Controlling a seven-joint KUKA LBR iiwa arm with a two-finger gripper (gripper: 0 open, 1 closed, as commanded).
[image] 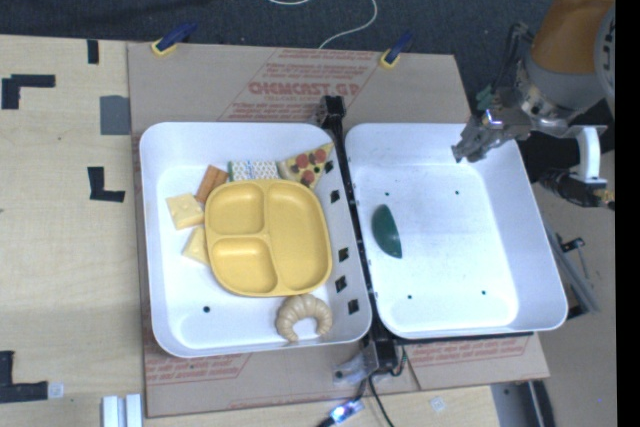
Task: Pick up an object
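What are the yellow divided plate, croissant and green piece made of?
Yellow divided plate: likely moulded plastic, smooth, soft sheen, uniform colour.
Croissant: probably toy plastic or rubber; ridged tan surface, hard to tell.
Green piece: dark, smooth, looks like plastic; too small to be sure.

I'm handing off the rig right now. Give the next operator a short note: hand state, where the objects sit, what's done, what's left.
Hand: above the right bin's upper right edge, holding nothing visible; finger state unclear.
Right bin: one dark green object near its left wall.
Left bin: yellow divided plate in the middle, croissant below it, small food pieces at its left and top.
Done: nothing picked.
Left: descend on one object, likely the green one as nearest, grasp and lift.
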